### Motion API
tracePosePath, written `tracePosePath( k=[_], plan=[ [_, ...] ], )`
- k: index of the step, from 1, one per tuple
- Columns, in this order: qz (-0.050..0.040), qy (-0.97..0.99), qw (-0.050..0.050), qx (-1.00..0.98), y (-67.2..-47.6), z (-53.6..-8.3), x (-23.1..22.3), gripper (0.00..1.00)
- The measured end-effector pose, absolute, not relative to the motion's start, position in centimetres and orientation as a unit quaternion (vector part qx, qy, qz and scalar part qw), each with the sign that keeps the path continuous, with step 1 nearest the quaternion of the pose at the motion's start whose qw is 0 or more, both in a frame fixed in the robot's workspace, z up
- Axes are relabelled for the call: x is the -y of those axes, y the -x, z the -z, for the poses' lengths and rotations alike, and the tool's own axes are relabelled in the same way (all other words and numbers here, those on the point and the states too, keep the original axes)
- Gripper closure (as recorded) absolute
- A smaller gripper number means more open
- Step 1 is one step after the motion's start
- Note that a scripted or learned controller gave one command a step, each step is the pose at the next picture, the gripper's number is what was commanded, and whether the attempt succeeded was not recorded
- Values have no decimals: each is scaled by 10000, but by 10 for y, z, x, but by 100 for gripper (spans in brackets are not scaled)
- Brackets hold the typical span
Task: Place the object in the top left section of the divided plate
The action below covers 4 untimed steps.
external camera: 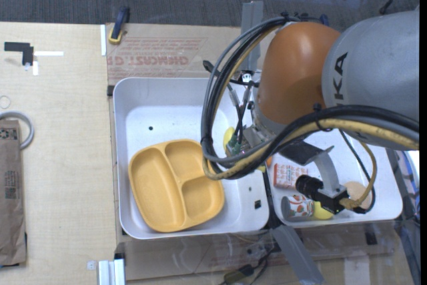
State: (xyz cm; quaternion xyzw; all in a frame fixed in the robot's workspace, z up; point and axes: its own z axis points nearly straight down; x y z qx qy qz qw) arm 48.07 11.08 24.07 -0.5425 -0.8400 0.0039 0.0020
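The yellow divided plate [175, 185] lies in the left bin [133, 103], toward its front. Its three sections hold nothing. The grey arm with its orange band [297, 70] hangs over the wall between the two bins and covers much of both. My gripper [239, 138] points down under the wrist, just right of the plate's far corner, and cables hide most of it. A small yellow-green object [229, 139] shows right beside it. I cannot tell whether the object is gripped or resting in the bin.
The right bin [390, 210] holds a red-and-white carton [288, 175], a printed cup [298, 207], a yellow piece [324, 212] and a tan round thing [361, 193]. Black cables [217, 83] loop over the left bin. A brown bag [10, 190] lies far left.
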Motion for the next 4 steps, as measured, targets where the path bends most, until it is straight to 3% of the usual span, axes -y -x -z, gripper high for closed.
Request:
tracePosePath(
  k=[1,2,3,4],
  plan=[
    [-14,5218,1,8530,-479,-106,-167,100],
    [-25,5413,4,8408,-584,-189,-85,100],
    [-20,5735,-36,8192,-537,-109,-139,100],
    [-86,6371,-99,7707,-505,-112,-146,100]
  ],
)
